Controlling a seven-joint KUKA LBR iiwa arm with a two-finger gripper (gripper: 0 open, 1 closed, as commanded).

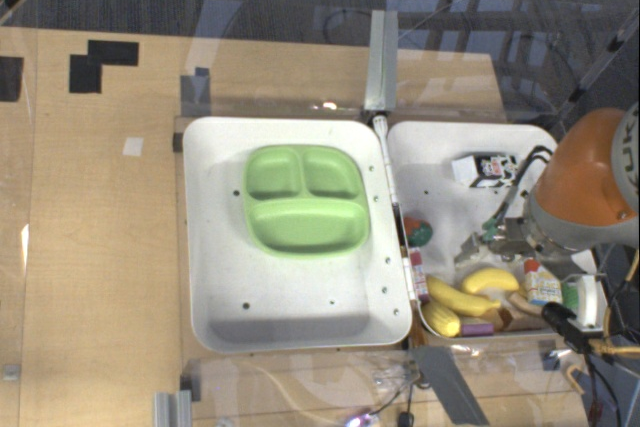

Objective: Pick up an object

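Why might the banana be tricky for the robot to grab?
The banana is curved and smooth, so it may slip or swing round between the fingers. It looks firm, not floppy. It lies tight among other things at the right bin's near edge, so pushing it would probably nudge them too.

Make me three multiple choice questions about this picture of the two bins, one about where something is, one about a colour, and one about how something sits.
1. Where does the green divided tray lie?
A. left bin
B. right bin
C. bare bench

2. What colour is the band above the arm's wrist?
A. blue
B. orange
C. white

3. How does the tray sit?
A. flat, compartments up
B. on its edge
C. upside down

Answers: 1 A, it rests in the middle of the left bin. 2 B, the wide band is plainly orange. 3 A, its three compartments face the camera.
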